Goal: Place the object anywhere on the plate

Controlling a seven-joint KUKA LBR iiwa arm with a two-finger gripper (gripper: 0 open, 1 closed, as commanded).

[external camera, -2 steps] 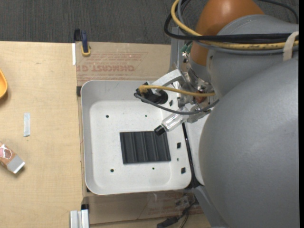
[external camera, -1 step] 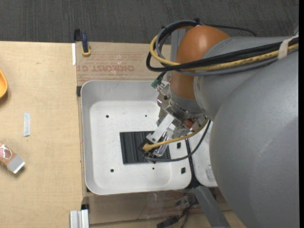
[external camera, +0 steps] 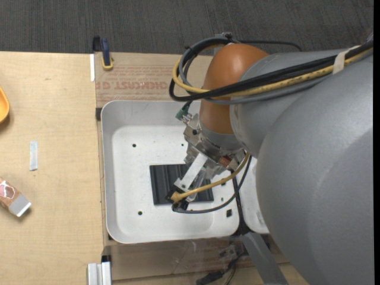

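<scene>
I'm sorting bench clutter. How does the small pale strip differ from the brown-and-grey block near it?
The pale strip is slim and one colour; the brown-and-grey block is thicker and two-toned. The strip runs straight up the view; the block lies slanted. Both rest on the wooden bench, outside the bin.

robot lab: arm (external camera: 309, 129) over white bin (external camera: 119, 159), plywood bench (external camera: 47, 100), grey carpet (external camera: 148, 10).

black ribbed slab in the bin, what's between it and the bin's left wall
Nothing: in the camera view the stretch from the black ribbed slab to the bin's left wall is bare white floor.
</scene>
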